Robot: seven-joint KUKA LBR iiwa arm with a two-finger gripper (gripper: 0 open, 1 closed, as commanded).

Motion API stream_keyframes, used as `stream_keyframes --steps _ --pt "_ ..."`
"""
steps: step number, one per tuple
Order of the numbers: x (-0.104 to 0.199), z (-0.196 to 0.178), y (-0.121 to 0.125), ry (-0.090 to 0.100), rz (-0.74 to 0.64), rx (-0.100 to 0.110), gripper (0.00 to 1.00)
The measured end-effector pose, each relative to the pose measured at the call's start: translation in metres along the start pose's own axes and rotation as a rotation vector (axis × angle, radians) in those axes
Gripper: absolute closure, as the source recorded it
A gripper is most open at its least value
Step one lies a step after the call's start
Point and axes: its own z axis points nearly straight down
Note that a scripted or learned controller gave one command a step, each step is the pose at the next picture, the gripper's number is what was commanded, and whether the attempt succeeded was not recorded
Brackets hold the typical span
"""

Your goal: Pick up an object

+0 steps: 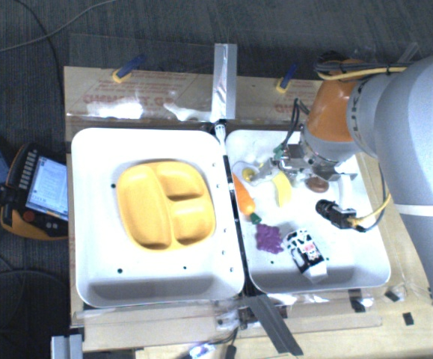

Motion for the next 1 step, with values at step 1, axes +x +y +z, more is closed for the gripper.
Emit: stream_keyframes --steps 1 --pt "0.0039 -0.0094 0.0012 0.008 -0.001 0.0 1.0"
